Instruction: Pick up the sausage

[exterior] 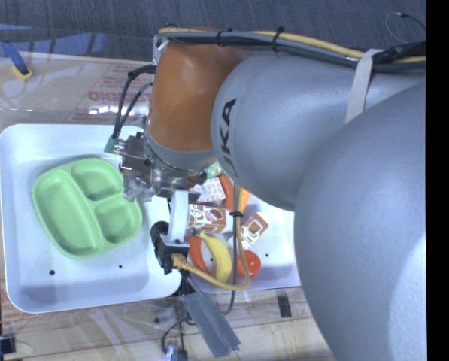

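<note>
My gripper [138, 185] hangs low over the wall between the two bins, right beside the right rim of the green divided plate [85, 205]. The grey arm and its orange band cover most of the right bin. A small reddish-brown piece [213, 172] peeks out under the wrist and may be the sausage; too little of it shows to be sure. Nothing can be seen held at the gripper.
The left bin [28, 277] holds the green plate. In the visible strip of the right bin [280, 265] lie a yellow banana [221, 256], a red round thing [201, 255], an orange carrot-like piece [226, 190] and patterned small boxes [209, 218].
</note>
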### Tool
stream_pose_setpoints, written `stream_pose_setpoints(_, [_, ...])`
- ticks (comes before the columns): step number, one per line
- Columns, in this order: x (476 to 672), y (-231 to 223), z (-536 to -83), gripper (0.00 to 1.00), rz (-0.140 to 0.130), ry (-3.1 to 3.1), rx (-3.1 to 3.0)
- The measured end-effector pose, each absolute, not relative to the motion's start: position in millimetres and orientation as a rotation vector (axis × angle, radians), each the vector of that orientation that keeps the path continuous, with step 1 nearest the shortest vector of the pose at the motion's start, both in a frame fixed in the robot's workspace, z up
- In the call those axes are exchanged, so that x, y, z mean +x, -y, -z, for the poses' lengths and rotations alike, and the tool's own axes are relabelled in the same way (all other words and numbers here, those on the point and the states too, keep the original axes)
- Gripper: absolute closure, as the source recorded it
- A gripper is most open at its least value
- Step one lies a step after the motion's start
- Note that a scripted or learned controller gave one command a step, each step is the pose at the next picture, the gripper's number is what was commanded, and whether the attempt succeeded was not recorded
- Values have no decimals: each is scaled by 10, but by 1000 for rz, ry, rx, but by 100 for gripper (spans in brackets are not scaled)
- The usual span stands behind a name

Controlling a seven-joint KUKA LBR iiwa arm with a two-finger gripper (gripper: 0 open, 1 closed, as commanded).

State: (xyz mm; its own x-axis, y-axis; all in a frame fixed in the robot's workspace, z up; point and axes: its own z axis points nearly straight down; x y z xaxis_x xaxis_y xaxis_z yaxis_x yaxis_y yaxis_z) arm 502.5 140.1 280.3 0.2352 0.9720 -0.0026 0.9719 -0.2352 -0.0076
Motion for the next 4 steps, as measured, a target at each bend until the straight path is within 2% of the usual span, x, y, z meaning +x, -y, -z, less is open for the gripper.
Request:
stream_pose_setpoints(1, [4752,-1958,-3032,100,-7,1593,-2707])
stream_pose_setpoints(2, [4868,-2171,-2946,100,-5,847,-3026])
stream_pose_setpoints(3, [4741,-2170,-1832,100,-14,766,-3048])
stream_pose_setpoints(4, [4758,-2175,-2667,100,-3,727,-3057])
